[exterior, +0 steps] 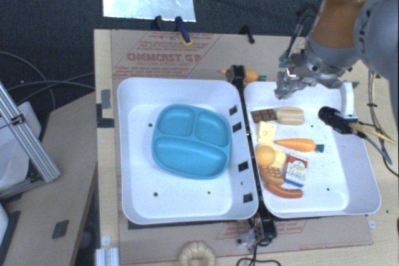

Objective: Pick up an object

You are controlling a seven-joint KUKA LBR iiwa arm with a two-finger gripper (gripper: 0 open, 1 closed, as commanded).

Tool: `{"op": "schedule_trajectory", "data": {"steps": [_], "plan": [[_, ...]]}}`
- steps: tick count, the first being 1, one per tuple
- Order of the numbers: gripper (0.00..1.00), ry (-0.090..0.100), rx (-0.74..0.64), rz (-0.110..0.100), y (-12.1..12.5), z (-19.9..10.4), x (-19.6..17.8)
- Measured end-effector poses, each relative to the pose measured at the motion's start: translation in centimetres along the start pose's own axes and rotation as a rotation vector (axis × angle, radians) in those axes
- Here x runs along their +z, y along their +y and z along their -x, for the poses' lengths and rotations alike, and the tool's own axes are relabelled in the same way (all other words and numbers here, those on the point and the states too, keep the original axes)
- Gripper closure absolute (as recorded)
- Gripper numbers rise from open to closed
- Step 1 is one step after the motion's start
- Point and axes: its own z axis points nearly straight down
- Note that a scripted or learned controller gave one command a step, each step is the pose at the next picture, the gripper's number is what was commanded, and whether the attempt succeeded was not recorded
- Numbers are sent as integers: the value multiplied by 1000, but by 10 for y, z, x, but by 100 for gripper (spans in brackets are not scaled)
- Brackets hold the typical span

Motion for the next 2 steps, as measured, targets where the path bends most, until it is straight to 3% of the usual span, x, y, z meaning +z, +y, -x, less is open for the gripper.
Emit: {"op": "schedule_trajectory", "data": {"steps": [2], "plan": [[100, -1, 5, -2, -13, 8, 13]]}}
